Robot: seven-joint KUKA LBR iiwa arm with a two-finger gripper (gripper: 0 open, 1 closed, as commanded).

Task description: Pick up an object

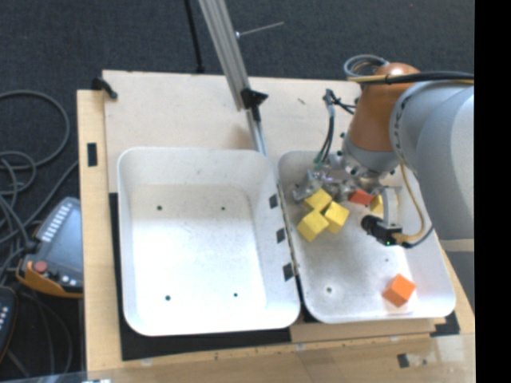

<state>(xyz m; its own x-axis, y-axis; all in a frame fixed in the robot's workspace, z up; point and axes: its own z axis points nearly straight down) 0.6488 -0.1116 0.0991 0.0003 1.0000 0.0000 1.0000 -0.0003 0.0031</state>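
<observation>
Bench (pixel 176 110) pale board, dark carpet (pixel 80 22) around; claw (pixel 319 183) state unclear.

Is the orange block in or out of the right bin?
In. The orange block lies on the floor of the right bin, near its front corner, apart from the yellow blocks.

A robotics lab is indicated. A plywood tabletop (pixel 184 110) bearing two white bins (pixel 200 238) is set on dark carpet (pixel 80 22). An aluminium extrusion post (pixel 223 38) rises at upper centre, loose cables (pixel 32 158) are strewn at left, and a teach pendant (pixel 56 246) is seen lower left.
</observation>
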